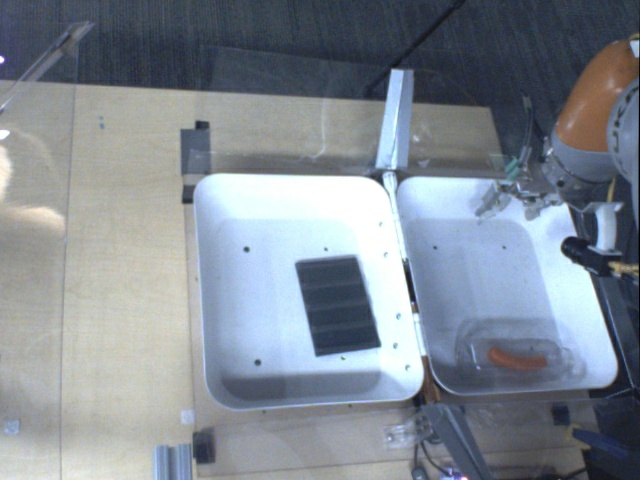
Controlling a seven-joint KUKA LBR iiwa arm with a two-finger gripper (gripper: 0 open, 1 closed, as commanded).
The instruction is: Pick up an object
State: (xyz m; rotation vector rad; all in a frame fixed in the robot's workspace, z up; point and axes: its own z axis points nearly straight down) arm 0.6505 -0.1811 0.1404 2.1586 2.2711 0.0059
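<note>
While the gripper (pixel 508 196) hangs over the far right corner of the right bin (pixel 440 268), you cannot tell how it is set. Your candidates lie well apart from it: a clear plastic container (pixel 515 350) with something orange inside, at the near edge of the right bin, and a dark ribbed panel (pixel 338 304) flat in the middle of the left bin (pixel 230 268). The container probably weighs little, flexes and slips, so pinch across its narrow sides. The panel looks stiff and thin; take an edge.
</note>
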